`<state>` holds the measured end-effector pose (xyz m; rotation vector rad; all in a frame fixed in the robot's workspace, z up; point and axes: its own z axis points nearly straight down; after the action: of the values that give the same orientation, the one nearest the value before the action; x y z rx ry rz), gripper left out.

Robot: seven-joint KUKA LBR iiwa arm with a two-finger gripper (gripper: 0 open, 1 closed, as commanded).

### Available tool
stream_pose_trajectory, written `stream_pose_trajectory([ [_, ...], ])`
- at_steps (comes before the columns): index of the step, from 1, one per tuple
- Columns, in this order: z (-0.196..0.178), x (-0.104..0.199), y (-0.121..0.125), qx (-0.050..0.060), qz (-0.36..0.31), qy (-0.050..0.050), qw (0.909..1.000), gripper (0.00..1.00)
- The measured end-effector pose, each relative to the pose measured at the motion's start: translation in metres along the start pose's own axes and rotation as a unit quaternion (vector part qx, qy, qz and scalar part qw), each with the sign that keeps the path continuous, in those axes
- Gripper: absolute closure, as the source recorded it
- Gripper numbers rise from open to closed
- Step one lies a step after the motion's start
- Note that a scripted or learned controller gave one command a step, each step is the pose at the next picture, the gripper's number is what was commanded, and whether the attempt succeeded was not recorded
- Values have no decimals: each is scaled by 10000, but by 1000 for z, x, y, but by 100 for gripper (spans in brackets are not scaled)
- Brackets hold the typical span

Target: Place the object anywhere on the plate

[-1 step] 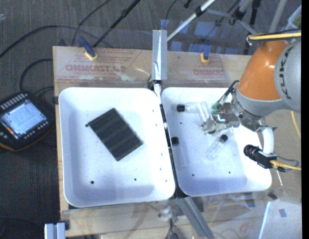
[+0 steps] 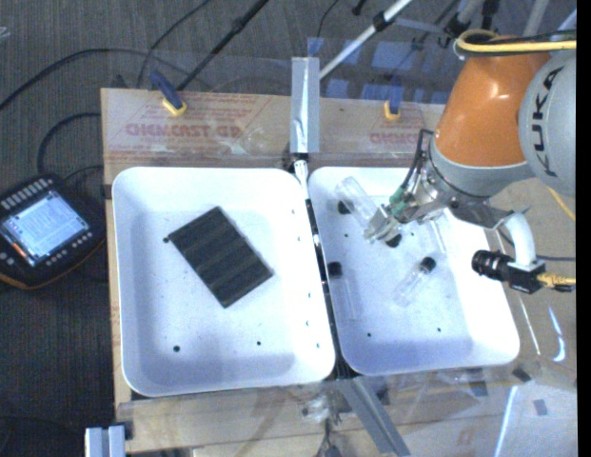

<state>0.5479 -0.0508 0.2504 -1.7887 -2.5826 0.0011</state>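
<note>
Fingertips of the two-finger gripper (image 2: pixel 385 225) hang low over the right-hand shallow white bin (image 2: pixel 485 336), below the grey arm's orange band, and whether they stand apart or together cannot be told from this slant; nothing can be made out between them. Just beside the tool, up and to its left, lies a clear, glassy tube-like object (image 2: pixel 352 196), hard to read against the white floor. A second clear, vial-like piece with a dark cap (image 2: pixel 416 279) lies below and slightly to the tool's right, near but apart from it. Which of these is the object meant for the task is uncertain. Well off to the tool's left, across the rims where the two bins meet, the dark, ribbed rectangular plate (image 2: pixel 222 256) rests flat and turned at an angle in the left-hand shallow white bin (image 2: pixel 143 350). The step in hand looks like the pick, so the task seems barely begun. To do it well, the tool should probably centre over the chosen piece with its fingers across the narrow width, not along the length, since a smooth round body may roll or squirt out. A straight lift high enough to pass the rims, then a low release over the plate's middle, would be wise.
</note>
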Motion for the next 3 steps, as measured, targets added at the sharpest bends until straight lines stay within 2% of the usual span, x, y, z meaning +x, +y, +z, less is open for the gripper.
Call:
stream_pose_trajectory([
  [1,-28,67,28,4,-235,4,9997,100],
  [2,32,173,0,14,-1536,8,9881,100],
  [3,32,172,0,13,-1532,8,9882,0],
])
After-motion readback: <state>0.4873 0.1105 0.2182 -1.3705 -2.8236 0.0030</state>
